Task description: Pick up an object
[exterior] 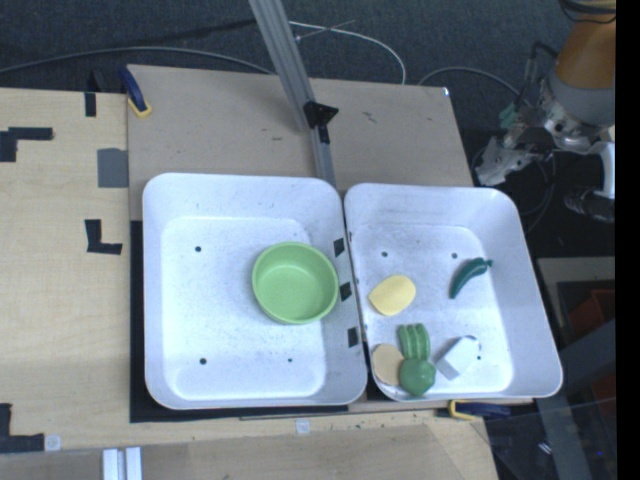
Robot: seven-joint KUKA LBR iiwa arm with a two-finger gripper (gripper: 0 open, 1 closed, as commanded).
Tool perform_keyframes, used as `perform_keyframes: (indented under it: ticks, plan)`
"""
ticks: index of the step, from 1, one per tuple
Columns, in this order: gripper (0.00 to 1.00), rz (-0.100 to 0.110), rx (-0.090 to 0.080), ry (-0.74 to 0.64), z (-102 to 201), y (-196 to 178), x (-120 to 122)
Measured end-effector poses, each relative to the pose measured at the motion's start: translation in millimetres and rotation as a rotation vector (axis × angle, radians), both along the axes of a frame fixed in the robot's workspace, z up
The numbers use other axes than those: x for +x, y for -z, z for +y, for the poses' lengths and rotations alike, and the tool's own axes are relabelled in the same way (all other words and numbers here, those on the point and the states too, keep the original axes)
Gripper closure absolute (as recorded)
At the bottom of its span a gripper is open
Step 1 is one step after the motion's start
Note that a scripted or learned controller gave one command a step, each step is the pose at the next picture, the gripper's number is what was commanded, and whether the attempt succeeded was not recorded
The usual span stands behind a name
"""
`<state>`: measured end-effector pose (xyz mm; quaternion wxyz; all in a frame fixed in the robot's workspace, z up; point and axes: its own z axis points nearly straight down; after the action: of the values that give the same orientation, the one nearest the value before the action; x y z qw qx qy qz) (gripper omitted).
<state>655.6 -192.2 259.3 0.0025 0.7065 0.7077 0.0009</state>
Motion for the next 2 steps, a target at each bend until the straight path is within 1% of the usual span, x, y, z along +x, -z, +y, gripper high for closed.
perform_keyframes:
  ticks: [1,2]
  plan:
    - [1.0,0.005,0.004,-0.005,60,-2,4]
    - [1.0,0.007,0.004,-0.006,121,-3,1]
